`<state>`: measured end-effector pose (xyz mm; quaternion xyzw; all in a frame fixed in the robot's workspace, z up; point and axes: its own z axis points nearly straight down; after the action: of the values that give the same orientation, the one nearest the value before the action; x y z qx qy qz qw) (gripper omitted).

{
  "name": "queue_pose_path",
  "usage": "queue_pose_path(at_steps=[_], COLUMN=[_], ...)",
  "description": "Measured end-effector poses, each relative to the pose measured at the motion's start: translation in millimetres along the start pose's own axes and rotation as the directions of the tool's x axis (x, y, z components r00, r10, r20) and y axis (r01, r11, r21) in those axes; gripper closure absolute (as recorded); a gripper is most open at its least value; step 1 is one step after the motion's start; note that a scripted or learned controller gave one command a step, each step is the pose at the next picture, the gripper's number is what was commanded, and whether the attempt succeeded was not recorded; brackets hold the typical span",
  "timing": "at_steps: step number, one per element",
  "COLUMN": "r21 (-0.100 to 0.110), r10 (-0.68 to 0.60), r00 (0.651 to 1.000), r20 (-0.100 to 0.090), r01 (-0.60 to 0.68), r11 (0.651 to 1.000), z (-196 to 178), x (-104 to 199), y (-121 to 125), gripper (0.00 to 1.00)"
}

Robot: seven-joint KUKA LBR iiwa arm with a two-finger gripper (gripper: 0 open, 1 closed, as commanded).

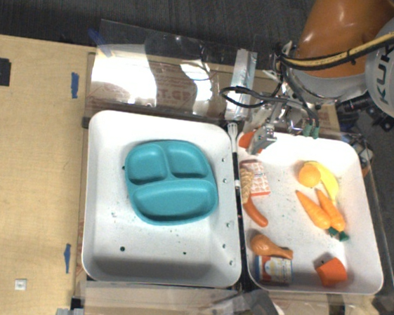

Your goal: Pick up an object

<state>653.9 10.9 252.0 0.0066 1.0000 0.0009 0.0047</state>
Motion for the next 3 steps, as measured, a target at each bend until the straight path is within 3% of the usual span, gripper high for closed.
queue_pose_path(at_steps=[1,2,3], r21=[0.000,0.002,-0.003], r10=[0.020,-0.155,-0.226], r00=[1.000,0.988,0.974], r20=[-0.007,0.002,-0.007], r01=[-0.020,0.155,0.226], r11=[1.000,0.988,0.974], z=[32.4,-43.3,67.0], x=[123.6,90.4,116.8], y=[29.0,-32.8,12.7], gripper=[1.00,1.00,1.00])
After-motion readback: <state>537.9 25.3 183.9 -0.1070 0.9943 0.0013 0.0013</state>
